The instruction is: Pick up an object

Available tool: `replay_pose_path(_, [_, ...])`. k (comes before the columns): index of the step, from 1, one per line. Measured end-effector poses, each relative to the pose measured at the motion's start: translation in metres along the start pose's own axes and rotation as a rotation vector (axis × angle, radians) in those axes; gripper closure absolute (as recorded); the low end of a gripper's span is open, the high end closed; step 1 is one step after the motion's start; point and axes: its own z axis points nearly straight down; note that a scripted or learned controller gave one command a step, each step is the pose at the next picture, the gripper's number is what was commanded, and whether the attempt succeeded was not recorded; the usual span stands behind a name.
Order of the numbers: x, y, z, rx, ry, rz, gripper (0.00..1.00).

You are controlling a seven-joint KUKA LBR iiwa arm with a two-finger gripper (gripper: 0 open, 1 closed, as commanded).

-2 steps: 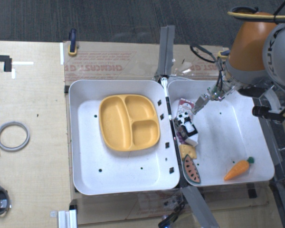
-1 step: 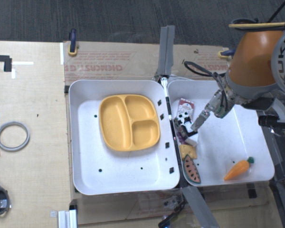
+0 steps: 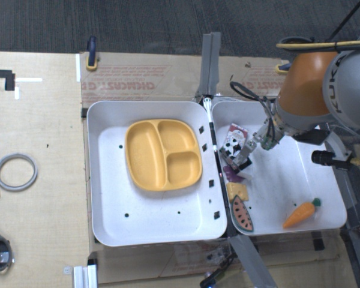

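The arm [image 3: 315, 92] slants down into the right bin [image 3: 324, 221], its gripper [image 3: 239, 156] low near the bin's left wall.

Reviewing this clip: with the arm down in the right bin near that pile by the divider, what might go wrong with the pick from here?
1. The gripper sits low beside the divider between the bins, so it may scrape that wall.
2. Several items crowd there: a black-and-white spotted piece, a purple item, a tan piece and a watermelon slice. It could nudge them or catch two.
3. The carrot lies apart, an easier target left untried.
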Motion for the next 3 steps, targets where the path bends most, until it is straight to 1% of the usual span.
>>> replay_pose_path(1, [-0.041, 0.038, 0.024, 0.009, 0.006, -0.030, 0.00])
replay_pose_path(2, [-0.041, 0.038, 0.015, 0.010, 0.005, -0.031, 1.00])
replay_pose_path(3, [-0.011, 0.067, -0.082, 0.018, 0.007, 0.370, 1.00])
